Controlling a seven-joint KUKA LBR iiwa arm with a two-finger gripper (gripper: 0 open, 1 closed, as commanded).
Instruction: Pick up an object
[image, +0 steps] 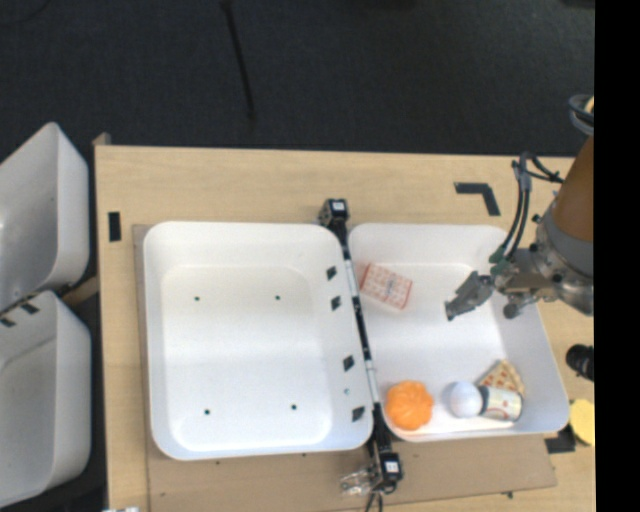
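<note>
An orange ball (409, 403) sits at the lower edge of the right bin (425, 250), beside a white ball (463, 399) and a patterned cup (500, 389); a red-printed packet (385, 286) lies further up. The end effector (466, 297) hovers at right, its state unclear. The left bin (240, 340) rests on the pale wooden desk (250, 185), dark floor (300, 70) beyond.

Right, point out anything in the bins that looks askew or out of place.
Nothing looks damaged or spilled. The flat red-patterned packet lies slightly skewed on the right bin floor. The orange ball, white ball and a tipped-over cup crowd the near wall. The gripper hovers above that bin.
</note>
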